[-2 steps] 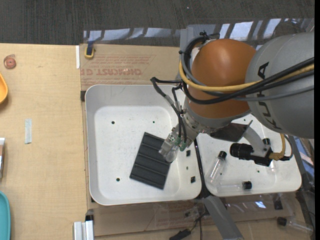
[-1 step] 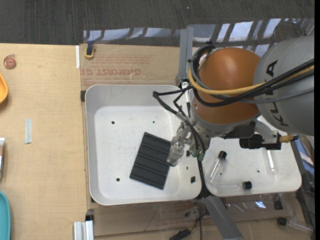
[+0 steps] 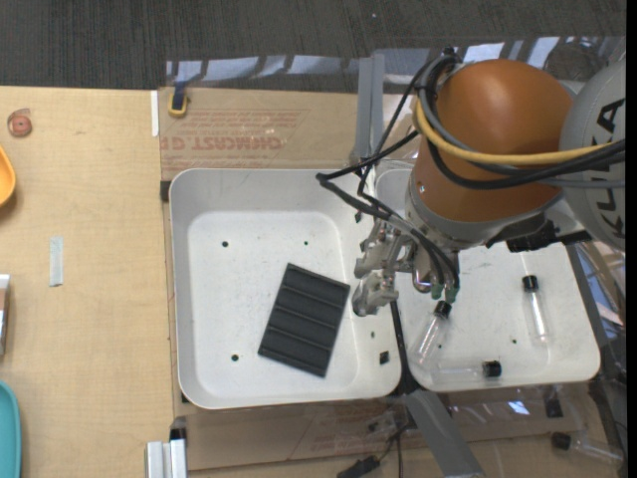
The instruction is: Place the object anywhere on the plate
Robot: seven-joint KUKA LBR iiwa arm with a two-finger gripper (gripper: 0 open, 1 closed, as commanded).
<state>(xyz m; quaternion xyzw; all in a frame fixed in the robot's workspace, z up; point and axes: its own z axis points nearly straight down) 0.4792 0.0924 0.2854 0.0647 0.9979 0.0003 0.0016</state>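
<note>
A black ribbed rectangular plate [image 3: 304,319] lies tilted on the floor of the left white bin [image 3: 199,267]. In the right bin [image 3: 577,361] lie clear plastic tubes with black caps: one tube [image 3: 535,312] at the right, one tube [image 3: 430,333] close under the wrist, and one tube [image 3: 470,370] along the front wall. My gripper [image 3: 372,282] hangs over the seam between the two bins, just right of the plate's upper right corner. The orange wrist band [image 3: 493,137] and cables hide much of the right bin's back.
A cardboard sheet [image 3: 249,132] lies behind the left bin. The wooden bench [image 3: 80,267] stretches to the left, with small items at its far left edge. A small black bit [image 3: 383,357] rests near the left bin's front right corner.
</note>
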